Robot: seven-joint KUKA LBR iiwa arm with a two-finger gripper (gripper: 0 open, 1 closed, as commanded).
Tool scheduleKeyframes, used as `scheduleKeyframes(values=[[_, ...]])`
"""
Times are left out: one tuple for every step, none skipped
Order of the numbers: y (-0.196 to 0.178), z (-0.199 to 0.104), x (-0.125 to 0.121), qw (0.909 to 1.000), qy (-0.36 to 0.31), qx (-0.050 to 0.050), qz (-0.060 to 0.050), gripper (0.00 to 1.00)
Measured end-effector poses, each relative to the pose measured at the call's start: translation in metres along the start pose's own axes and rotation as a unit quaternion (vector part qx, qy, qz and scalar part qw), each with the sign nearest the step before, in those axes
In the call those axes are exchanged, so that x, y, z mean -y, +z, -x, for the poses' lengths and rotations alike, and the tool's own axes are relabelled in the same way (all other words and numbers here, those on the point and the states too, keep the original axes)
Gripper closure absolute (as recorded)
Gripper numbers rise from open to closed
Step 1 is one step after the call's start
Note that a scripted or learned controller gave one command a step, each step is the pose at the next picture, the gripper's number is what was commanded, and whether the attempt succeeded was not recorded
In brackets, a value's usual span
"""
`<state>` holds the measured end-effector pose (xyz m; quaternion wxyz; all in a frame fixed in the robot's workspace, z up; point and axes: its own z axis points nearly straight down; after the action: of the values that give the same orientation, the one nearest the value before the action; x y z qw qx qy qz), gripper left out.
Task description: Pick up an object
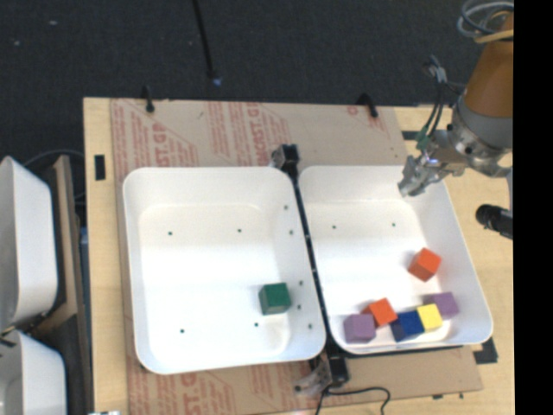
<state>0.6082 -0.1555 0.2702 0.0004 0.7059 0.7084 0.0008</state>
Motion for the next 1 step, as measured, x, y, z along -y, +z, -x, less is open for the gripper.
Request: scheduleKeyframes(values=[[-0.0035, -0.0571, 0.0041, 1.0000, 0.000, 0.000, 0.000, 1.00]])
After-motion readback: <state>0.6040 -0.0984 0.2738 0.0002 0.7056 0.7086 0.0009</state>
